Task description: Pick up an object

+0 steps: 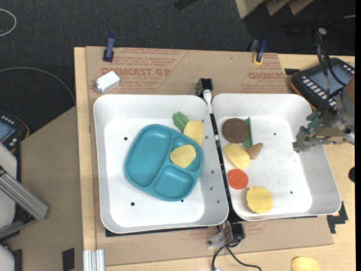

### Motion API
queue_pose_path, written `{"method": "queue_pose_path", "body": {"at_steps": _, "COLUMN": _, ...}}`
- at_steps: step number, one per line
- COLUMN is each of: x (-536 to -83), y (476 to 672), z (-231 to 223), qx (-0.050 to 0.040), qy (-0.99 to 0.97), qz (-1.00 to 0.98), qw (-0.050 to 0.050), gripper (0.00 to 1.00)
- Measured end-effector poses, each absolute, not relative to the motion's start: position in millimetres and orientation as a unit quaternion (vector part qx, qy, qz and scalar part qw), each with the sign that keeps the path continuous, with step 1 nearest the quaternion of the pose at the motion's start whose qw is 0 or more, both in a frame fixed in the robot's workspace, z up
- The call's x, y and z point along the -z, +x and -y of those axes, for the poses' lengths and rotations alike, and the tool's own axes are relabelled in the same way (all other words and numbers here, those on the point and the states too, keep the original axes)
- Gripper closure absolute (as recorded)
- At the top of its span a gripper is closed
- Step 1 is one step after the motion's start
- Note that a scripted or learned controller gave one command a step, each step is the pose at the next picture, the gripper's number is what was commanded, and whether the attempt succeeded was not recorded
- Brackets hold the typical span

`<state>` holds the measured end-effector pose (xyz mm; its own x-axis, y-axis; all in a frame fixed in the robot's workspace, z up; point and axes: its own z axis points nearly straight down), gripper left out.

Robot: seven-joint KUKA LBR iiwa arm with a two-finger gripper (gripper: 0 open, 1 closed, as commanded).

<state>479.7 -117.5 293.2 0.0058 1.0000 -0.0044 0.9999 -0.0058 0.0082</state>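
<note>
My gripper hangs over the right rim of the right bin, with nothing visible in it. Well to its left in this bin lie a brown round patty, a green strip, a yellow lemon-shaped piece, a small brown cone, a red-orange disc and a yellow disc. The left bin holds a teal divided plate with a yellow piece on it. A yellow item and a green item lie at the plate's far edge.
A small white block lies on the board behind the left bin. Blue clamps stand at the board's back edge. A black pendant sits behind the gripper. A yellow object lies off the board, front right.
</note>
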Motion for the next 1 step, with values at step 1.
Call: {"method": "queue_pose_path", "body": {"at_steps": 1, "x": -212.0, "y": 539.0, "z": 173.2, "qx": -0.0006, "qy": 0.708, "qz": -0.706, "qw": 0.002, "gripper": 1.00}}
